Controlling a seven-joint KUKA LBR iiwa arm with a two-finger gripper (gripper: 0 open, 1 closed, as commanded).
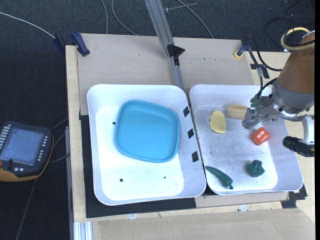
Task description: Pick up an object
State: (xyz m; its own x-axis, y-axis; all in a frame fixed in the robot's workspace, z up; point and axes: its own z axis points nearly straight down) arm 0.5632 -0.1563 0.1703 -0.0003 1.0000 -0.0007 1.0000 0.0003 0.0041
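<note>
Left bin (100, 134) is just holding a blue plate (148, 130). In the right bin (285, 176) a yellow piece (217, 121), tan roll (236, 111), red piece (260, 136) and two green bits are lying loose. Tool (252, 116) is hovering at the roll's end; can't tell its state. Roll's probably light and stiff, so grab it across the middle.

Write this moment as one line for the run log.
end effector: over right bin, beside tan piece | nothing seen held | red item close | left bin: blue plate
</note>
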